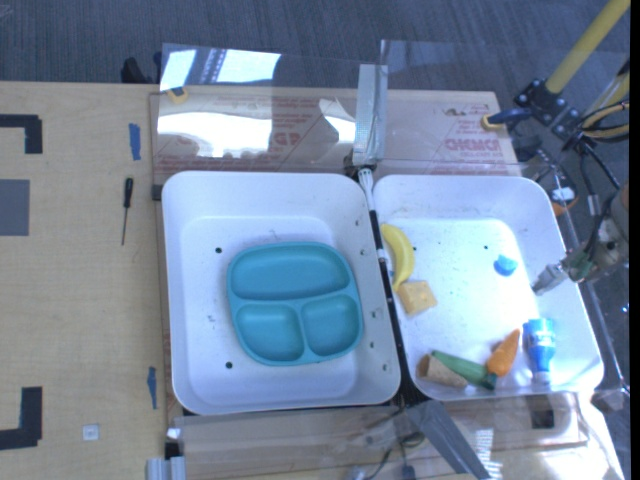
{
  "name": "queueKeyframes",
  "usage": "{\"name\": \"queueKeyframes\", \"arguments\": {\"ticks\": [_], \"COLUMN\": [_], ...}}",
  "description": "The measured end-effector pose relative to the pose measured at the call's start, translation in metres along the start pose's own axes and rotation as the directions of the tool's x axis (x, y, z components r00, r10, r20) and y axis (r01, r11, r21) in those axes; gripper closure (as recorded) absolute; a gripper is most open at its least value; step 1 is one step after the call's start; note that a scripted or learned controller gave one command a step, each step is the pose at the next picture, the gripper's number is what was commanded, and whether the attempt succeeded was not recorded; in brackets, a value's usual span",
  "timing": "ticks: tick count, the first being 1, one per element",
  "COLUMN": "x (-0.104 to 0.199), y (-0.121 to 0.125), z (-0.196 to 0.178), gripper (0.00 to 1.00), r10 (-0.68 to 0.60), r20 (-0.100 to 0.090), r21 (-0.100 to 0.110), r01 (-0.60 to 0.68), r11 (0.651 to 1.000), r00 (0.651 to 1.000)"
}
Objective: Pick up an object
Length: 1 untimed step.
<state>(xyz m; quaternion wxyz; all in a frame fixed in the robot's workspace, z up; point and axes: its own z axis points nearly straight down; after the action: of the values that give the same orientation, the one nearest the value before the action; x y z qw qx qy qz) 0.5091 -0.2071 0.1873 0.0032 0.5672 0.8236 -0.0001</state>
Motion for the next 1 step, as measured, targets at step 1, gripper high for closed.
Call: {"name": "queueKeyframes", "arguments": {"ticks": [1], "x": [0.0035], "y": [0.0003], "z": [0.0043], "gripper": [0.00], "r10": [-0.004], "r20": [-0.007], "r21": [0.006], "r01": [0.004], "r11": [1.000], "r00": [1.000]}}
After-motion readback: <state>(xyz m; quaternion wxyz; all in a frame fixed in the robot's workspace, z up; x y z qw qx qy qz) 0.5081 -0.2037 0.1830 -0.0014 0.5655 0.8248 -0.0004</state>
